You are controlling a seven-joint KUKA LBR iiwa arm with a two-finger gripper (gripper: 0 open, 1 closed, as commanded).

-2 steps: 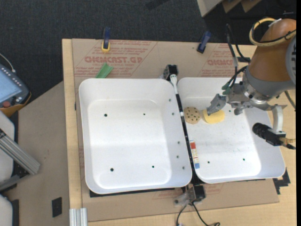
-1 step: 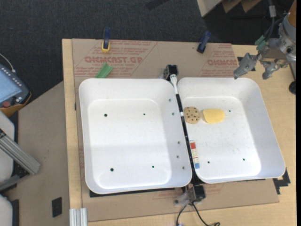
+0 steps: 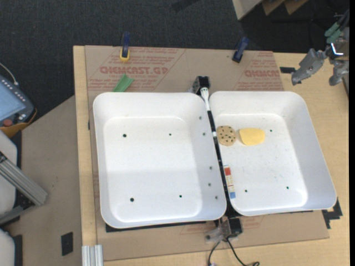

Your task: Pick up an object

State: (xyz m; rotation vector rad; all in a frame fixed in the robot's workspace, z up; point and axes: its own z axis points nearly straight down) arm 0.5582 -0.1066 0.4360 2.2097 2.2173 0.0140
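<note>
We are looking down on two shallow white plastic bins sitting side by side on a brown cardboard-covered bench [image 3: 166, 60]. The right bin [image 3: 299, 187] is holding a round tan cookie with dark chips [image 3: 226, 135] against its left wall, and a flat yellow oval piece [image 3: 252, 137] is lying just beside it, to the cookie's right. The left bin [image 3: 111, 204] is touching the right one along a dark seam. A small green strip [image 3: 123, 83] is lying on the cardboard behind the left bin, near a blue and yellow clamp [image 3: 125, 47]. The grey two-finger gripper [image 3: 319, 65] is hanging at the upper right, well apart from both pieces; we cannot tell how its fingers are standing.
</note>
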